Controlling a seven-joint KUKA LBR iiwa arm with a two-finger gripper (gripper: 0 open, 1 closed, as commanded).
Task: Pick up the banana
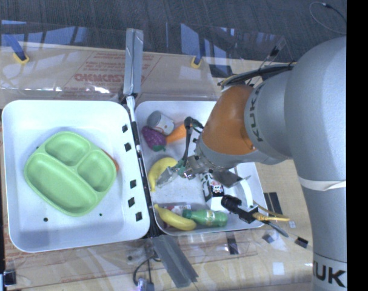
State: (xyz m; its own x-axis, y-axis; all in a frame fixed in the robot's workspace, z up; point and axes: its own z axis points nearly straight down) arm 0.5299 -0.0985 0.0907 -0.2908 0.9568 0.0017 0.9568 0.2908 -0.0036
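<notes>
Camera view: curved smooth yellow banana (pixel 160 169), hand (pixel 173 173) alongside.

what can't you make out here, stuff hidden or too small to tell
- Gripper, camera view: its metal parts blur together beside the upper banana; a grasp cannot be confirmed.
- Orange item: the arm's orange band covers its right part.
- Right bin: the arm hides its right side.
- Lower banana and green bottle: contact unclear.

yellow banana (pixel 160 169) (curved), right bin
</notes>
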